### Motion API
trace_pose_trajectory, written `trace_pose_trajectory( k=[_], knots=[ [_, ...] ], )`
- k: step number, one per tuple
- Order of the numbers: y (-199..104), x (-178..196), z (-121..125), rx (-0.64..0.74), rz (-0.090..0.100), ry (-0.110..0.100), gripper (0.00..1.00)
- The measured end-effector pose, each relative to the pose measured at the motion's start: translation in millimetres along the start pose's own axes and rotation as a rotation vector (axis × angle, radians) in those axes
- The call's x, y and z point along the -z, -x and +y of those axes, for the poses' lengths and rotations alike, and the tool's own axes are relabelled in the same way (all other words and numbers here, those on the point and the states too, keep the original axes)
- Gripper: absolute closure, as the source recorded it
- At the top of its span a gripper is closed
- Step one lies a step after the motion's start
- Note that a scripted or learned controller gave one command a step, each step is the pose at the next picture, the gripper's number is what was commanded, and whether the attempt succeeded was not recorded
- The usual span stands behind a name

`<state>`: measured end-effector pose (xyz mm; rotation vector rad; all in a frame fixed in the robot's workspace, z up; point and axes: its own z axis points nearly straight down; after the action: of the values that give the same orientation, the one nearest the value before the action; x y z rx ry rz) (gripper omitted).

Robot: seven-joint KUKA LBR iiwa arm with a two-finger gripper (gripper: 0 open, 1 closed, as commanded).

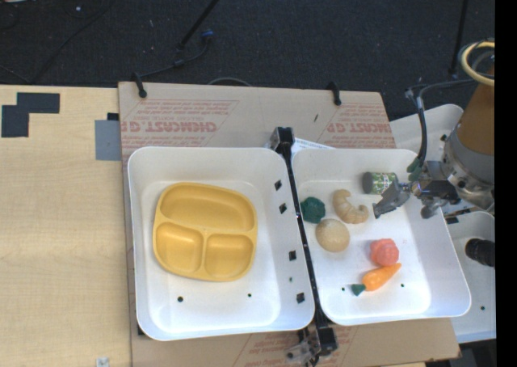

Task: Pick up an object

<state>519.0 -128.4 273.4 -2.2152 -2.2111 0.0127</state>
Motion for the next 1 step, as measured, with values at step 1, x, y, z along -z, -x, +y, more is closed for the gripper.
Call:
trace_pose_trajectory(
  k=[1],
  knots=[
    [0.0,5.5,1.7,0.002,-0.002,0.010,0.00]
  ],
)
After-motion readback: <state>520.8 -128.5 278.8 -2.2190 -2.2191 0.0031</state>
